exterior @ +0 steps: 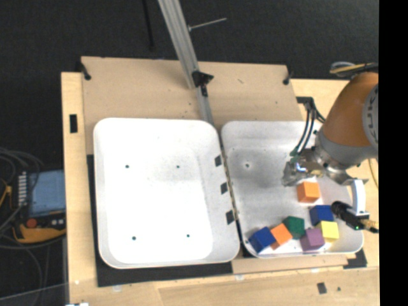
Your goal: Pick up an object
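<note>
- Dark floor surrounded a pale wooden bench (159, 85) that carried two shallow white bins side by side.
- Left bin (156, 190) sat with its white floor showing a few small dark dots.
- Right bin (261, 152) held a cluster of small blocks along its near and right side.
- Grey arm with orange band (350, 116) reached in from the right, over the right bin.
- Gripper (296, 174) hung low over the right bin's floor, just left of an orange cube (308, 191); could not tell how the gripper was set, and nothing was seen in its grasp.
- Near edge row, left to right: blue block (261, 239), orange block (281, 234), green block (295, 225), purple block (312, 239), yellow block (329, 230).
- Second blue block (321, 213) lay between the orange cube and the yellow block.
- Slanted metal pole (182, 40) rose behind the bins.
- Blue box with cables (46, 193) lay left of the bench.
</note>
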